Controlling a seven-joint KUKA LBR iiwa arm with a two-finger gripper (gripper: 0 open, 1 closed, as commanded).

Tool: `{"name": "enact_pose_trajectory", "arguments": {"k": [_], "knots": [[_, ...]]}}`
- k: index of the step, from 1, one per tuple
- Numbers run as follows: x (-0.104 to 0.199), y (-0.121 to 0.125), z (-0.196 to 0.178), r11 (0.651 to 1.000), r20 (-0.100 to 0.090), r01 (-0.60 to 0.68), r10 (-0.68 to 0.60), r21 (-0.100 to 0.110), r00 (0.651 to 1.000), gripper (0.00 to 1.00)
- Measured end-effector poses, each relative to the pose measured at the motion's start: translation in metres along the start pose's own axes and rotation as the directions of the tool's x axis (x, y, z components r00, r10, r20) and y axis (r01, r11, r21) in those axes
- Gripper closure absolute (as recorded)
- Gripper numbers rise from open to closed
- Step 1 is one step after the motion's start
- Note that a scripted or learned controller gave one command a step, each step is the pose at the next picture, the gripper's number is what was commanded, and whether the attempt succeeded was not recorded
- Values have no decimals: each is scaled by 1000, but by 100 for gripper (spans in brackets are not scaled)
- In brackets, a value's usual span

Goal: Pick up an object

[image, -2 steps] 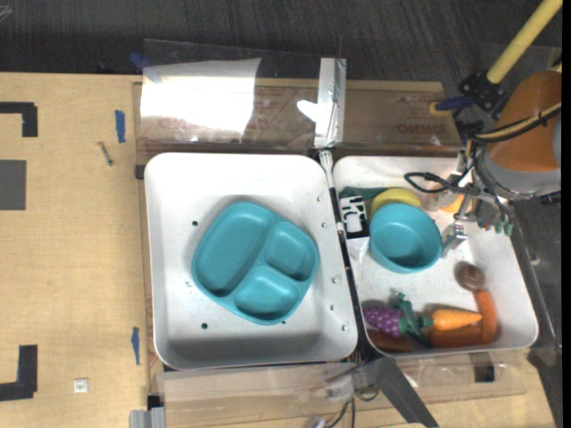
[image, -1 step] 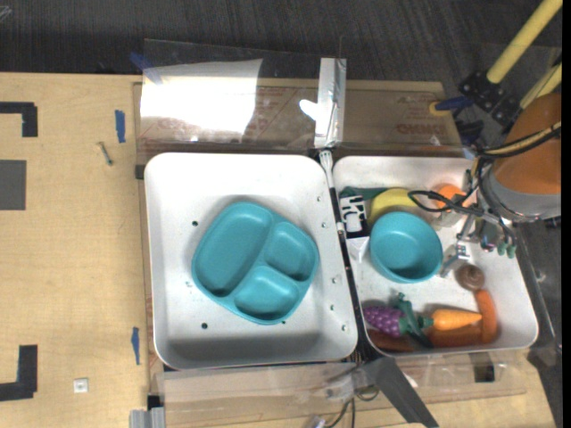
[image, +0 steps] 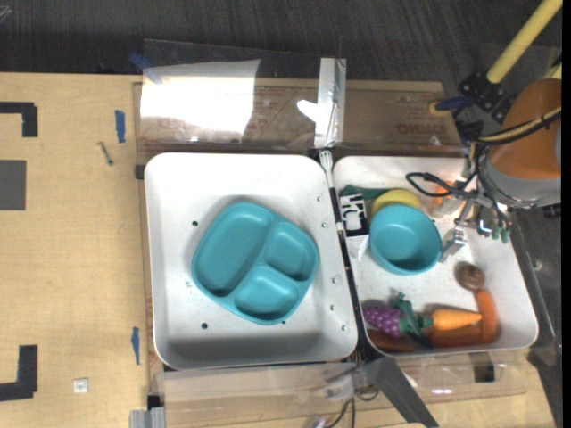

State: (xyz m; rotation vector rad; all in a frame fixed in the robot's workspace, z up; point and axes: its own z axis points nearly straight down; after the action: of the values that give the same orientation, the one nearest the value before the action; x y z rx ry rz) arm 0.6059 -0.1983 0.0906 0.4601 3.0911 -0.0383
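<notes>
The right bin (image: 526, 306) holds a teal bowl (image: 404, 239) with a yellow object (image: 396, 200) just behind it. A black and white box (image: 354, 214) lies at its left. Along the front wall lie purple grapes (image: 384, 316), an orange carrot (image: 453, 320) with a green top, and an orange-red sausage (image: 487, 312). A small brown piece (image: 470, 276) sits right of the bowl. My gripper (image: 464, 223) hangs at the bin's back right, just right of the bowl and above the brown piece, with nothing seen in it.
The left bin (image: 169, 185) bears a teal divided plate (image: 256, 260) in its middle. A clear plastic panel (image: 232, 105) stands behind the bins. The wooden bench (image: 62, 239) stretches to the left. Cables and a yellow pole (image: 526, 34) crowd the top right.
</notes>
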Motion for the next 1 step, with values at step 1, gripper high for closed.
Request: {"name": "enact_pose_trajectory", "arguments": {"k": [1], "knots": [[-14, -3, 2, 998, -6, -65, 65, -10, 998, 0]]}}
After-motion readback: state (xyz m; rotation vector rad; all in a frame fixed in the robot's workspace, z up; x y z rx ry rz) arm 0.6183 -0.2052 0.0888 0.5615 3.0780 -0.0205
